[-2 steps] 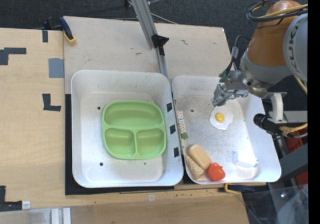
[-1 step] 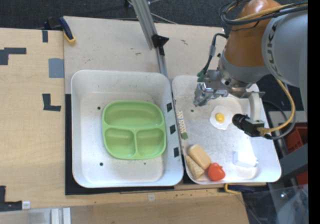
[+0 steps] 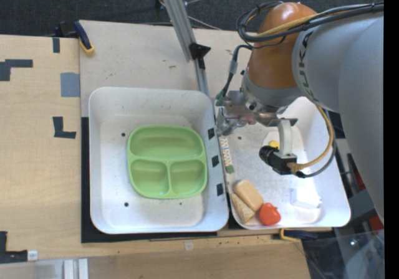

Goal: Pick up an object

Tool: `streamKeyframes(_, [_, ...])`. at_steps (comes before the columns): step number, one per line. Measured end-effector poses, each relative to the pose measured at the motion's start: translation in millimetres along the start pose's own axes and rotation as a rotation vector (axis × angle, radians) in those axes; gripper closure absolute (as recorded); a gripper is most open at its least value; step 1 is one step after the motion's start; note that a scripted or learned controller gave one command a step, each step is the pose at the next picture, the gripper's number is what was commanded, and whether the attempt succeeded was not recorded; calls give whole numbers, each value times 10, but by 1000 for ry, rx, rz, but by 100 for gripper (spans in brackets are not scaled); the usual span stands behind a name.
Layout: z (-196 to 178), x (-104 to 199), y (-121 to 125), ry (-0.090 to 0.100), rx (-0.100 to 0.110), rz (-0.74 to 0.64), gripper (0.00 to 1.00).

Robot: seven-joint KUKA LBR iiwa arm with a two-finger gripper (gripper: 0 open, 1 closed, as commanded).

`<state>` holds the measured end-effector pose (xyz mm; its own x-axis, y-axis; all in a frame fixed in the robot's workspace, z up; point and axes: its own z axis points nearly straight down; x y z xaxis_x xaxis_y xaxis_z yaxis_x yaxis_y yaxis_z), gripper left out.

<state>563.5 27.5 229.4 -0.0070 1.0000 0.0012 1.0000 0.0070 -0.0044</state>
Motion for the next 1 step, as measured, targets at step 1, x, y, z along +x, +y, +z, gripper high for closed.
streamKeyframes(1, [-87, 519, -7, 0, -3, -1, 100])
